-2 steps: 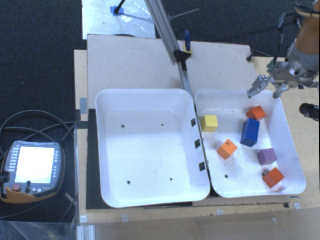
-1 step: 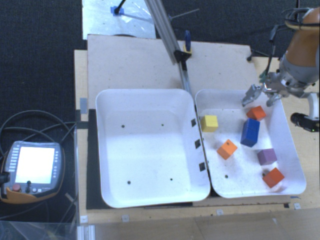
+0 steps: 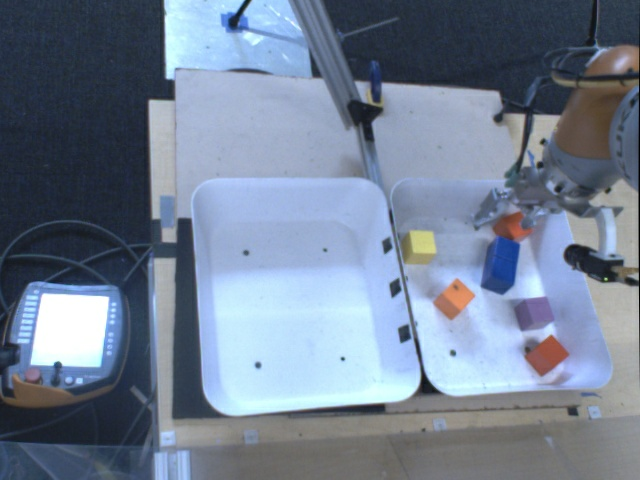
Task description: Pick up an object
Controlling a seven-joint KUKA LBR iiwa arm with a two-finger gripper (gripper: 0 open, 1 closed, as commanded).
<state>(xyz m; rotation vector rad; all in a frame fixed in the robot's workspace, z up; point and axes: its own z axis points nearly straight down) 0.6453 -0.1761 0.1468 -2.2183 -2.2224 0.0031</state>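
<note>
The right bin holds several small blocks: a yellow cube, an orange cube, an upright blue block, a purple cube and a red-orange cube. Another red-orange block lies at the bin's far right, just behind the blue block. My gripper is low over this red-orange block and partly covers its top. The view does not show whether the block is gripped or merely lies under the gripper.
The left bin stands beside the right one, their walls meeting in the middle. A slanted metal pole crosses the bench at the back. A teach pendant with cables lies on the floor at the left.
</note>
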